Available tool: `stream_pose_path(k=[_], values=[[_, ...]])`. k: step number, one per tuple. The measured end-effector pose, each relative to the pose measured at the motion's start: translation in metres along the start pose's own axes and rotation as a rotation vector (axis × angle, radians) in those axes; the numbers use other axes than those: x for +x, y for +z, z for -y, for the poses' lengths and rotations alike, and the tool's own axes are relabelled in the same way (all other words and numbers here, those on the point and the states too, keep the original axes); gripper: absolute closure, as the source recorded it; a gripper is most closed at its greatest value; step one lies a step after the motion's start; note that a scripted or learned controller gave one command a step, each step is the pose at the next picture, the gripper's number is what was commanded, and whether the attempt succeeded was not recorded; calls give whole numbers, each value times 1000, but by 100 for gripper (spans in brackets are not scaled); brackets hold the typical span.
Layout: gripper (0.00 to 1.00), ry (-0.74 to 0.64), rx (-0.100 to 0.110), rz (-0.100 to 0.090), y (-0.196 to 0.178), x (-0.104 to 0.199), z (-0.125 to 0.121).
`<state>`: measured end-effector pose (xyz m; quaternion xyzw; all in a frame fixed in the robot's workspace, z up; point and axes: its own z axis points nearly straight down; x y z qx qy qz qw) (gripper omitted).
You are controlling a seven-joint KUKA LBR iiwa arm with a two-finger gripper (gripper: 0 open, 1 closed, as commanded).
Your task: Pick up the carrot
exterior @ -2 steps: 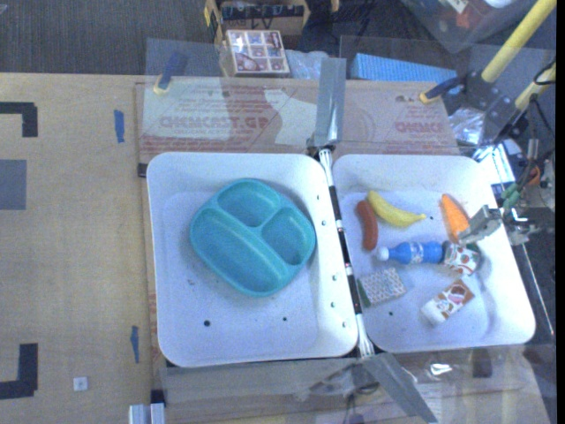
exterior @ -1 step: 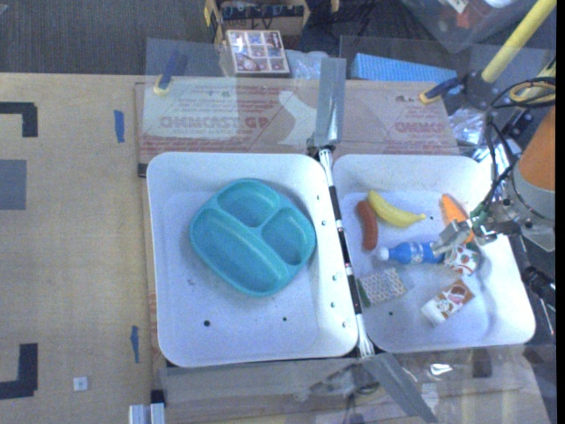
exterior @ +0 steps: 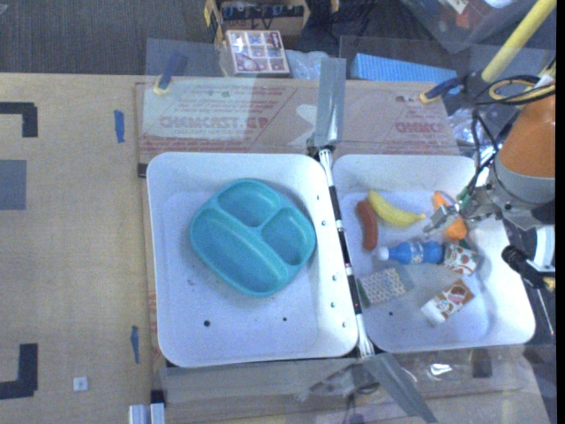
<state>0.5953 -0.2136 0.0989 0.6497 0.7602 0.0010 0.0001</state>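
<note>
Nearest the camera, the front rims of the two shallow white plastic bins meet over a pale wooden surface (exterior: pixel 71 237). In the left bin (exterior: pixel 177 325) lies a teal plastic plate with three compartments (exterior: pixel 253 235), a little tilted toward the middle divider. In the right bin (exterior: pixel 494 321), closest to the front, a small red-and-white carton (exterior: pixel 448 300) lies on its side, and to its left sits a grey speckled flat packet (exterior: pixel 382 284). Behind these a clear bottle with a blue label and blue cap (exterior: pixel 411 253) lies sideways, with a second small red-and-white carton (exterior: pixel 461 259) touching its right end. Farther back a red sausage-shaped toy (exterior: pixel 367 223) lies lengthwise near the divider, and a yellow toy banana (exterior: pixel 395 211) sits just beside it. The orange toy carrot (exterior: pixel 451 222) lies near the right-hand back part of this bin, just behind the bottle. The pincer (exterior: pixel 452 216) hangs right over the carrot; whether its tips are spread or closed, or grip anything, I cannot tell. The grey arm with an orange band (exterior: pixel 528 148) reaches in from the right. Beyond the bins lie taped cardboard sheets (exterior: pixel 229 113) and an open cardboard box (exterior: pixel 256 7).
</note>
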Motion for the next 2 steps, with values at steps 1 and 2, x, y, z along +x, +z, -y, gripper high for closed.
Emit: stream_pose_path(k=[1,2], values=[[100,2,-3,4,-11,-2,0],[100,3,11,2,-103,72,-82]])
